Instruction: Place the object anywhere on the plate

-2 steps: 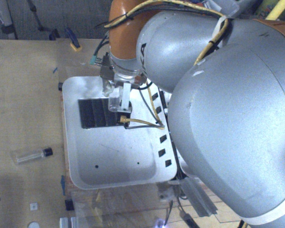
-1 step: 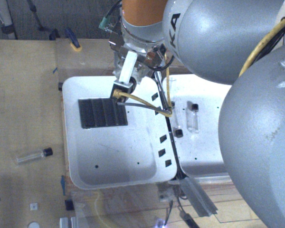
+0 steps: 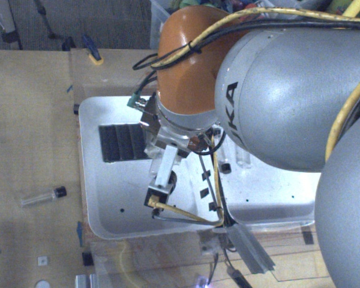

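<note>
One white bin (image 3: 91,185) is in plain sight, its right part cut off by the smooth grey arm (image 3: 276,83). The gripper (image 3: 161,140) sits under the wrist over the bin's middle. Whether it is open, closed or holding anything cannot be told. The object to be placed cannot be made out beneath the arm. A dark, ribbed, rectangular plate (image 3: 123,143) lies flat on the bin's left floor, just beside the gripper. A clear black-capped vial (image 3: 42,195) lies on the wooden bench (image 3: 24,131).
</note>
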Tool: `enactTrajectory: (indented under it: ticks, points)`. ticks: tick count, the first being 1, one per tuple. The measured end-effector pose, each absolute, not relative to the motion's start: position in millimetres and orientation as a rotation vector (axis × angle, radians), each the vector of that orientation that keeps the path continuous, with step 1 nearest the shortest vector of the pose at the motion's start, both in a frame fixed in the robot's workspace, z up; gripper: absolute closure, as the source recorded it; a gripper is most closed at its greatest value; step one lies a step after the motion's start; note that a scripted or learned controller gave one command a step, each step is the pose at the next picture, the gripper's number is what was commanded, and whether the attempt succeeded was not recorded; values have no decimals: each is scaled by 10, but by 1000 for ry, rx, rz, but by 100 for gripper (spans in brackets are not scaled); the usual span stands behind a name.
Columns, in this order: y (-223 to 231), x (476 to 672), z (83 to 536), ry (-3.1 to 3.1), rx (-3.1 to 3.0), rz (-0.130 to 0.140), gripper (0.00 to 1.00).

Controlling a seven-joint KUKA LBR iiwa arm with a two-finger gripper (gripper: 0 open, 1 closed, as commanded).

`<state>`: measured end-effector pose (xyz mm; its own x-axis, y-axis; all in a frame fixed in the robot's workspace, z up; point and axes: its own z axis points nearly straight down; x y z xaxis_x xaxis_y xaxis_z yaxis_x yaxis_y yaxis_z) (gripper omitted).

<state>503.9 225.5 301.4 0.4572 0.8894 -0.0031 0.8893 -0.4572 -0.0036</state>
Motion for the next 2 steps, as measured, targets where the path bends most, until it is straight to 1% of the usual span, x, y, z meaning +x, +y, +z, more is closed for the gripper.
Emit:
enactTrajectory:
  ticks: [1, 2]
  points:
    - [2238, 5541, 1984, -909, -3006, 3, 100]
    - [1977, 6397, 1474, -617, -3080, -1, 100]
